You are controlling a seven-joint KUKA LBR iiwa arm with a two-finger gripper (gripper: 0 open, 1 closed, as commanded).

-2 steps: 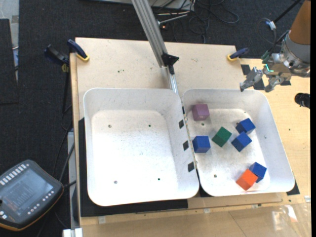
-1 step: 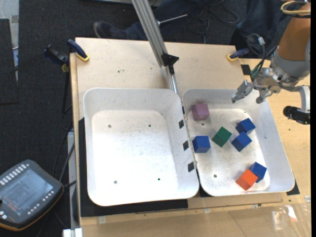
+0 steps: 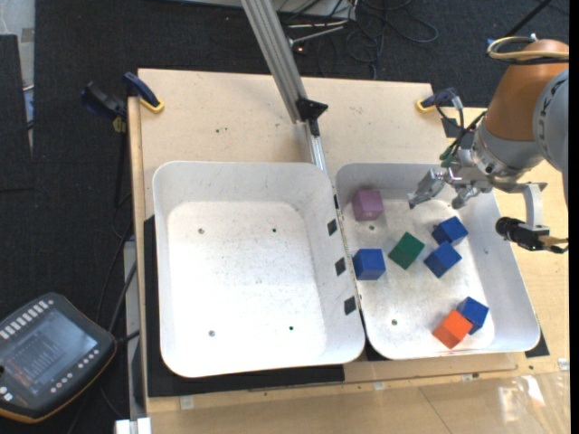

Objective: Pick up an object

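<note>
The right bin (image 3: 512,283) holds several small cubes. A pink cube (image 3: 367,203) lies near its back left, with a blue cube (image 3: 368,263) in front of it by the left wall. A green cube (image 3: 407,250) sits mid-bin, beside two blue cubes (image 3: 450,231) (image 3: 442,259). At the front right, an orange cube (image 3: 451,329) touches another blue cube (image 3: 473,314). My gripper (image 3: 441,196) hangs over the bin's back right, just behind the upper blue cube. Its fingers are spread open with nothing between them.
The left bin (image 3: 235,278) adjoins the right one along a shared wall with black clips (image 3: 341,265). A slanted metal rail (image 3: 276,48) ends above the divider. Clamps (image 3: 145,93) (image 3: 436,100) sit at the bench's back corners. A pendant (image 3: 45,355) lies front left.
</note>
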